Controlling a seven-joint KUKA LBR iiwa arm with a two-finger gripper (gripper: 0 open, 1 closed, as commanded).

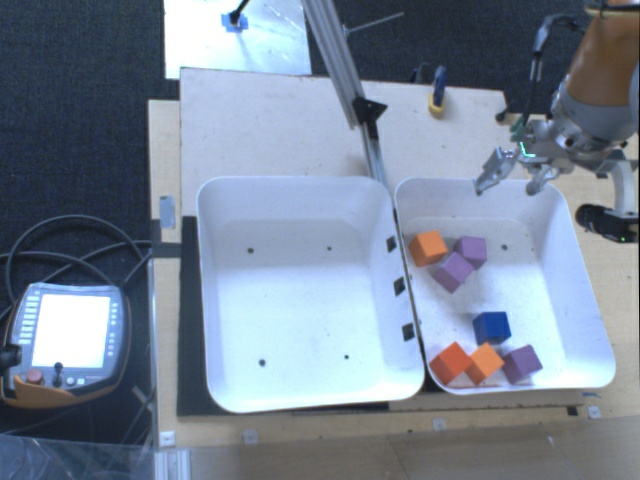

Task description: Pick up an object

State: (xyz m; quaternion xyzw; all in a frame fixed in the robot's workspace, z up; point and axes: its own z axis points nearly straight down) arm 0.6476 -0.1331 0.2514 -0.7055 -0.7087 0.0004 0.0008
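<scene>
End effector [514,173] hovering over far rim of right bin [590,298], at roughly 1 o'clock of that bin, fingers spread apart, nothing between them. Grey arm with orange band [605,48] entering from 2 o'clock of the view. Candidate objects all in right bin: orange cube [428,247] at about 10 o'clock of the bin, touching or just beside two purple cubes [462,260] toward bin centre; blue cube [491,326] lower, around 6 o'clock; second cluster at 6–7 o'clock near the front wall, two orange cubes [466,362] and one purple cube [522,363], packed tight. Left bin [215,268] white, dark specks on the floor. Teach pendant [65,343] at 8 o'clock of the view, off the tabletop [290,118]. Step in hand, judged: approach, no descent yet. Best bet likely the blue cube, stands a little apart from its neighbours, so room for both fingers. Upper trio closer to the end effector but crowded; risk of a finger landing on a neighbour. Front cluster worst: tight, close to the wall. Advice: centre over the chosen cube, align fingers with flat faces, descend straight, keep fingers wide until past the top edge, close, then lift vertical.
</scene>
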